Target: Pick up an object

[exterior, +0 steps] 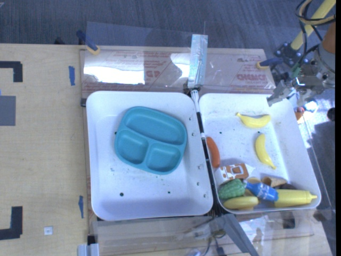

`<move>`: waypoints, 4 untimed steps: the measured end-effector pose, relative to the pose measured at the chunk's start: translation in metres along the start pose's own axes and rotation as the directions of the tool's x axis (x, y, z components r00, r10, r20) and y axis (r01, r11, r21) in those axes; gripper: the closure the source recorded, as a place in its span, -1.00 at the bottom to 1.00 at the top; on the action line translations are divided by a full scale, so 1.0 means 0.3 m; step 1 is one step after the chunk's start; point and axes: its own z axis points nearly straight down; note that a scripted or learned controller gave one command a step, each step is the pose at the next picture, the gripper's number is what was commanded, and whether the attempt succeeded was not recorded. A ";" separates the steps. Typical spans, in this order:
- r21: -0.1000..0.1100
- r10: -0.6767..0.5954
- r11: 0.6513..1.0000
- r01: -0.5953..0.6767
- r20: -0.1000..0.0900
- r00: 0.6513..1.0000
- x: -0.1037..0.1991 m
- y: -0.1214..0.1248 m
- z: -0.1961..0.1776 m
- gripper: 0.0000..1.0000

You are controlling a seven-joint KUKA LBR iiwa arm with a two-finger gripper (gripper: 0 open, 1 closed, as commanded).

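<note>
The right bin (229,108) holds two small bananas, one near its far side (253,120) and one below it (264,151). An orange-red carrot-like piece (213,151) lies along the bin's left wall. At the near edge a small orange and white box (234,171), a green piece (232,188), a yellow piece (241,201), a blue bottle (264,191) and a long yellow bottle (294,197) are crowded together. My gripper (285,89) hangs over the far right corner of this bin, above and to the right of the upper banana, with nothing seen in it.
The left bin (101,159) bears a blue three-part plate (151,139). A clear plastic wall with a taped metal post (198,57) stands behind both bins. Yellow cables (314,7) trail from the arm at the top right. Wooden benchtop (37,143) spreads to the left.
</note>
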 end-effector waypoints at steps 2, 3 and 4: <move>-0.007 0.273 0.962 -0.273 0.000 0.962 0.016 -0.205 0.545 -1.00; -0.010 0.275 0.961 -0.275 0.001 0.962 0.013 -0.202 0.509 1.00; -0.013 0.199 0.980 -0.200 -0.004 0.980 0.302 0.016 0.184 1.00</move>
